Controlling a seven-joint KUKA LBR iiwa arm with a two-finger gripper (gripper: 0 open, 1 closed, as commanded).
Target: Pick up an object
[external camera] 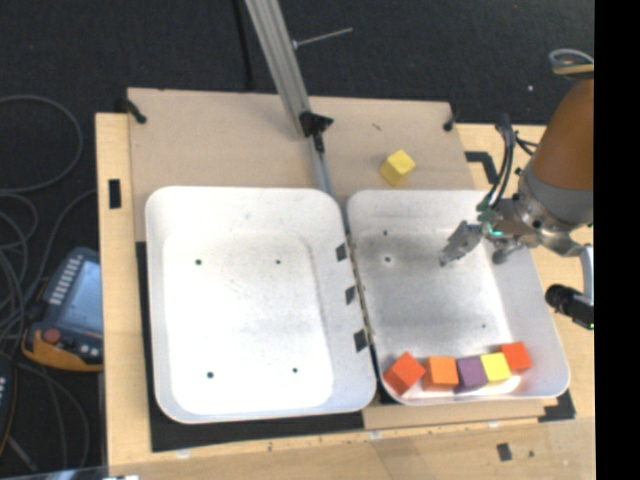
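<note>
Two white bins sit on the desk (240,138): the left bin (250,303) and the right bin (440,298). Six cubes: five in a row at the right bin's near edge, red (405,371), orange (442,370), purple (470,371), yellow (496,367), red-orange (516,356); a sixth yellow cube (398,166) lies on the desk behind. The end effector (478,243) hovers above the right bin, fingers spread, gripping nothing.

White bins (250,298) hold orange (405,371), orange (443,370), purple (470,372), yellow (496,367) and red-orange (516,357) blocks; another yellow block (397,166) sits outside.
</note>
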